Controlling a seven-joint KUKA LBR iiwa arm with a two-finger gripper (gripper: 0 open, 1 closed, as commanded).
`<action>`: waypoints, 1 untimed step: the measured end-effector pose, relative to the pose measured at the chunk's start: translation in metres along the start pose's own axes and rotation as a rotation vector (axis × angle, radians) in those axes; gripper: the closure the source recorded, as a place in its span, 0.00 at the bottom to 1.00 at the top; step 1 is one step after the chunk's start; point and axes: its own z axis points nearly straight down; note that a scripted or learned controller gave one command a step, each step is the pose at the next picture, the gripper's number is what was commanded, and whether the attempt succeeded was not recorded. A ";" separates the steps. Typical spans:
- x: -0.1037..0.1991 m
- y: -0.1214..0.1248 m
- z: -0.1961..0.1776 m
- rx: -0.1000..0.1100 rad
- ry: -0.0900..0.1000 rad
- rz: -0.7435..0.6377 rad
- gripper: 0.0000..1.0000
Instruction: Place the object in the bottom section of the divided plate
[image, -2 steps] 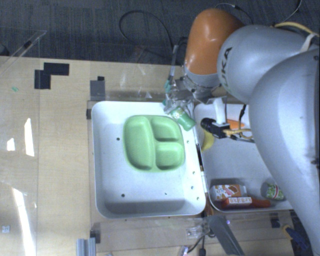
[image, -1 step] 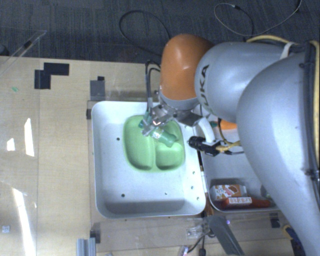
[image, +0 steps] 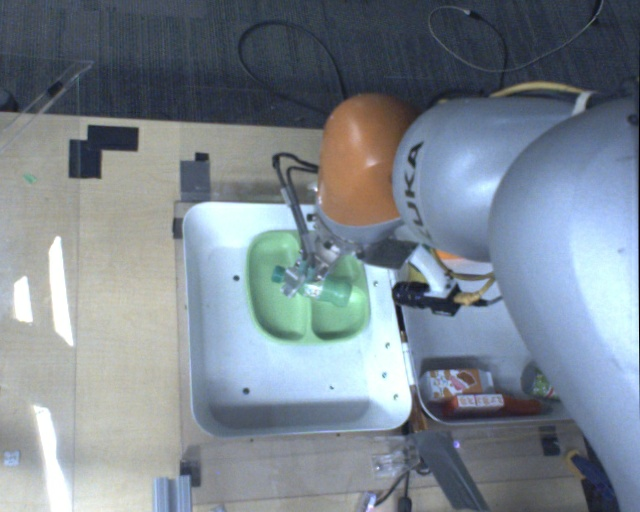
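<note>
I see the jaws low over the green divided plate, touching a small teal object near its middle ridge, but I cannot tell their state, so it may land in the wrong section.

The divided plate is pale green with rounded corners, lying flat in the left white bin. A small teal object sits over its central ridge, toward the plate's right half.
</note>
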 end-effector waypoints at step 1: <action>-0.059 0.016 0.032 -0.010 -0.010 -0.196 1.00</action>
